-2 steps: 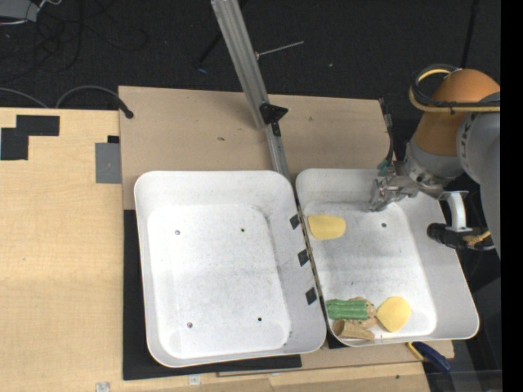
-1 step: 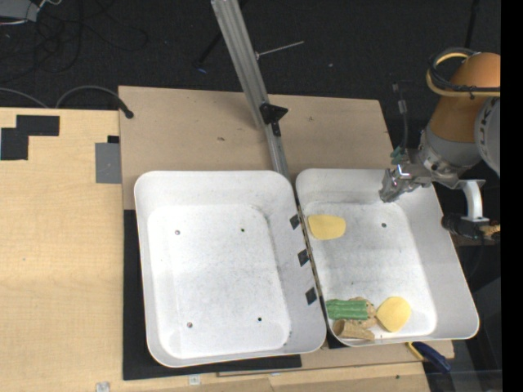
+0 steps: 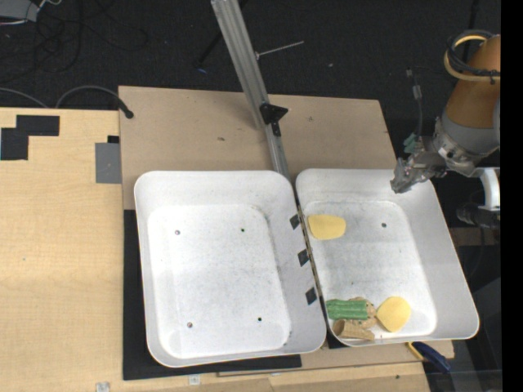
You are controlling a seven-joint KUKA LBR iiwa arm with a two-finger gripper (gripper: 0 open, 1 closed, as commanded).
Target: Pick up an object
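— Where the bench (image 3: 73, 243) spreads under me, what do you see first?

— Two white bins side by side. The left bin (image 3: 214, 268) is the bigger patch of white from this angle; the right bin (image 3: 425, 251) holds everything loose.

— And you yourself?

— My arm (image 3: 472, 104) comes in from the right, orange band above the wrist. My gripper (image 3: 406, 178) hangs over the right bin's far right corner, near its rim, with nothing between its tips that I can make out. Whether my jaws are parted or pressed together, I cannot tell from this angle.

— The things to pick?

— All well apart from me. A pale yellow piece (image 3: 327, 226) lies near the divider at the bin's upper left. At the near edge, a green object (image 3: 348, 308) touches a small tan object (image 3: 356, 328), and a yellow lump (image 3: 394, 313) sits just beside them on the right.
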